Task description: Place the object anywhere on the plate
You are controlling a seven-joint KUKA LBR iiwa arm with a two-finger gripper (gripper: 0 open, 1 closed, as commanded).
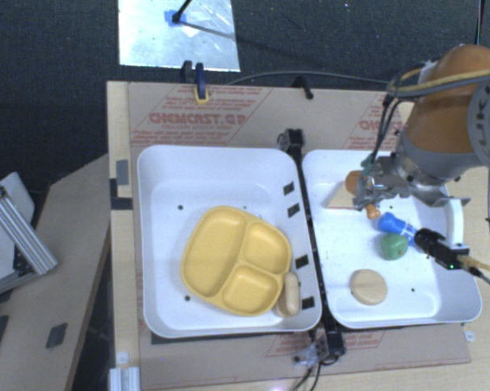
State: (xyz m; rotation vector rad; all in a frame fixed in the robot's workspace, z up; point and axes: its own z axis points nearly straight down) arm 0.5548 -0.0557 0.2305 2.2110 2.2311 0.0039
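A yellow plate (235, 260) with three compartments lies in the left bin (168, 177), nothing on it. A pale bread-like piece (290, 293) rests against the plate's right lower edge, on the bin floor. My gripper (369, 192) hangs low over the upper left part of the right bin (457, 300). It is close to a tan wedge (339, 196) and a brown round piece (355, 181). Just below it sit a small orange piece (373, 213), a blue object (394, 224) and a green one (393, 248). A beige disc (368, 287) lies nearer the front.
A black divider strip (306, 235) runs between the two bins. The arm's grey and orange body (452, 112) covers the right bin's far right corner. A metal frame (17, 235) stands off the bench at the left.
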